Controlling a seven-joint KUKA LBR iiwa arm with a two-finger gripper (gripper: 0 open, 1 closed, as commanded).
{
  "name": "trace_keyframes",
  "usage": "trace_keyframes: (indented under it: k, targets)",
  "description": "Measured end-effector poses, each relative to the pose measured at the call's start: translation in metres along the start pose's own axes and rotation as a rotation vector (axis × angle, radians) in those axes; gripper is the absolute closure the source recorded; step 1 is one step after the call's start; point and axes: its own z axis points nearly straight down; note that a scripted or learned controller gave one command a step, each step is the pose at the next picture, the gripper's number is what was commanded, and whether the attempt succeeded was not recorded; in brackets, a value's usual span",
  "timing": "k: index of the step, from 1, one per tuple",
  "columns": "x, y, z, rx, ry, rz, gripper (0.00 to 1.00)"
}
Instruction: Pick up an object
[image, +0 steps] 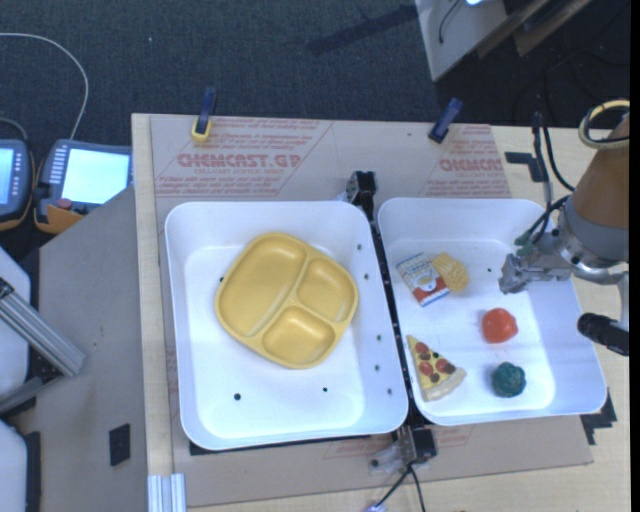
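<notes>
The right bin (480, 215) holds a red tomato (499, 325), a green broccoli piece (508, 379), a pizza slice (435, 367), a small red and white carton (423, 279) and a tan cracker (451, 272). My gripper (512, 276) hangs over the right side of this bin, just above and to the right of the tomato. It is apart from every object, and nothing shows in its grasp.
A yellow divided plate (287, 298) lies in the left bin (190, 330). The arm (600, 210) comes in over the right bin's right wall. A black clamp (362, 186) sits at the far end of the ridge between the bins.
</notes>
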Motion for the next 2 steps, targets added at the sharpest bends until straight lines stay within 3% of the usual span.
trace_keyframes:
  k: [1,2]
  targets:
    - [0.0,0.002,-0.054,-0.002,-0.001,0.0,1.0]
    - [0.045,0.004,-0.058,0.005,0.004,-0.004,1.0]
